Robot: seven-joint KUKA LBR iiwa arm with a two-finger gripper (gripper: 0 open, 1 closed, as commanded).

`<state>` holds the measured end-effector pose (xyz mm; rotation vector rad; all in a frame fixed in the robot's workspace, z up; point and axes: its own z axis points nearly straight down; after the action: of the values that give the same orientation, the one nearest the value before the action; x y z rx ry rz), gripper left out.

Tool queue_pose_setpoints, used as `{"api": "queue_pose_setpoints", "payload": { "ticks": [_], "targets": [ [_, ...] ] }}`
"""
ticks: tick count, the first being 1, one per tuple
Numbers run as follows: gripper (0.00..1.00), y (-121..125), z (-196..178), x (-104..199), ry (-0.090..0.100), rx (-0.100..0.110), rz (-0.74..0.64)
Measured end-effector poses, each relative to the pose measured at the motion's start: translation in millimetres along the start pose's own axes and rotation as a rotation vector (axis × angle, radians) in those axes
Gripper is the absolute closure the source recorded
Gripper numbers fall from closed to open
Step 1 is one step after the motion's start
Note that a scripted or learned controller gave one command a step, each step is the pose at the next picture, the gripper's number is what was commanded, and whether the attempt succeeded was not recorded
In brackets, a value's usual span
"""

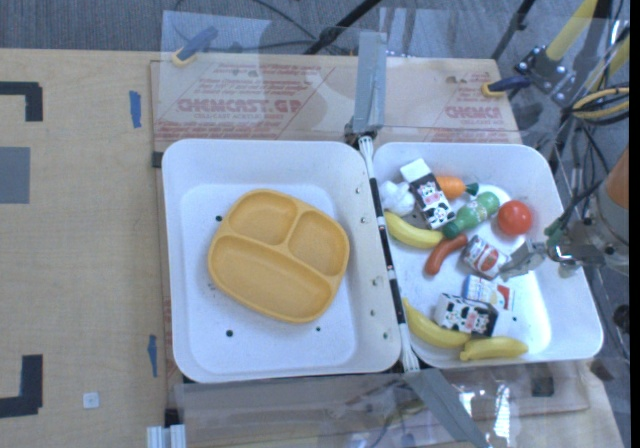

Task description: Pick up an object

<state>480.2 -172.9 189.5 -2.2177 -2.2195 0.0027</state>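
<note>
The right bin (575, 331) holds a heap of toy food. In it are a red tomato (515, 217), a red sausage (445, 254), a small red and white can (482, 256), a green bottle (475, 211) and an orange carrot (452, 186). Two cow-patterned cartons (432, 202) (467, 316) and three bananas (412, 229) (430, 326) (493, 347) lie there too. My gripper (537, 258) hangs low over the bin's right side, just right of the can and below the tomato. I see nothing held in it.
A yellow divided plate (278, 254) lies in the left bin (190, 336). A ridge (383, 256) separates the two bins. Cables and stand legs (580, 86) crowd the upper right. A clear sheet (330, 101) lies behind the bins.
</note>
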Motion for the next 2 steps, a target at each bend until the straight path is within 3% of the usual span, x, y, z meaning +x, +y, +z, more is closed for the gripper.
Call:
{"api": "queue_pose_setpoints", "payload": {
  "ticks": [1,2],
  "targets": [
    [0.0,60,103,12,-0.002,-0.008,0.05],
    [0.0,67,83,19,-0.002,-0.004,0.164]
  ]
}}
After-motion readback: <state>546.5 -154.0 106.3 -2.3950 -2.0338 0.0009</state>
